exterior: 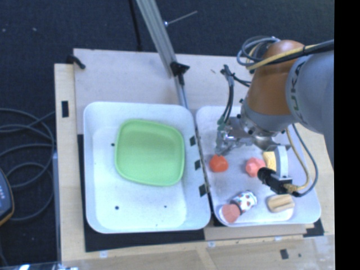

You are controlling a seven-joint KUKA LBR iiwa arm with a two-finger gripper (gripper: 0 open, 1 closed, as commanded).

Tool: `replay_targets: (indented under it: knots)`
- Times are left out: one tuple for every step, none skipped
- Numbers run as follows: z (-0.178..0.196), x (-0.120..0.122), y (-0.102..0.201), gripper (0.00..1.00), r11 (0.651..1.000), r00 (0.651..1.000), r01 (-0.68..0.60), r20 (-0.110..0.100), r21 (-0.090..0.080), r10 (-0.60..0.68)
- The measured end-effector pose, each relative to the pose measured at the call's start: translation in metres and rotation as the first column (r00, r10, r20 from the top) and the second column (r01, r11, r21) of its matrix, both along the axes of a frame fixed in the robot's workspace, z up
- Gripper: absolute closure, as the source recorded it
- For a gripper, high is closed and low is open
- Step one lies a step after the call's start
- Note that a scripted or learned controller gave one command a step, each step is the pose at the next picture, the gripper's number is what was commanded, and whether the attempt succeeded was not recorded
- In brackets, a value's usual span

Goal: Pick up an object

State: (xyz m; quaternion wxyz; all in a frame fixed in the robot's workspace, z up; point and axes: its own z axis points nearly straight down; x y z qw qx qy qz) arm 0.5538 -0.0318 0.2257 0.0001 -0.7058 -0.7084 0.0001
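Jaws unreadable (cannot tell their state) on the gripper [223, 142] above the orange ball [219, 163].

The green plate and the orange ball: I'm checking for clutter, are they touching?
Apart. The camera view shows the green plate in the left bin and the orange ball in the right bin, with both bin rims between them.

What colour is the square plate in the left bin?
Light green; the plate shows plainly in the camera view, lying in the left bin.

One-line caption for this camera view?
Gripper hovers above orange ball in right bin; green plate sits in left bin.
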Motion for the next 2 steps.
replay_targets:
  knots:
    - [-0.006,0.006,0.047,1.0,1.0,1.0,0.0,0.0,0.001,0.0]
    - [0.009,0.02,0.095,1.0,1.0,1.0,0.0,0.002,0.001,0.0]
